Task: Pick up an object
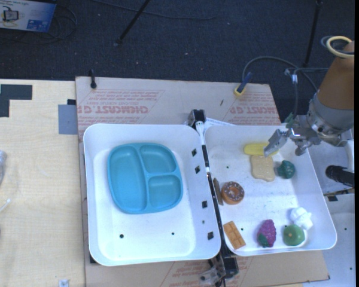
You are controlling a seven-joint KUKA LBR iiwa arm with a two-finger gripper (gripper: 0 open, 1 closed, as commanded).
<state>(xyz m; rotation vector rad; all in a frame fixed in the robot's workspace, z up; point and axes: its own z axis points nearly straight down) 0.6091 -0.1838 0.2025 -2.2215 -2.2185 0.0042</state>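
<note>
Hovering over the right bin, our gripper has its jaws spread, holding nothing. Nearest targets: yellow banana-like piece, tan cracker, green toy. We judge the pick not yet made; descent, closing and lift remain.

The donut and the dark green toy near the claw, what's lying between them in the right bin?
In the camera view, a tan bread-slice toy lies between the donut and the dark green toy, beside the green one.

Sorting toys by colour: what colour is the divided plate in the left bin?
Light blue; the divided plate shows best in the camera view.
</note>
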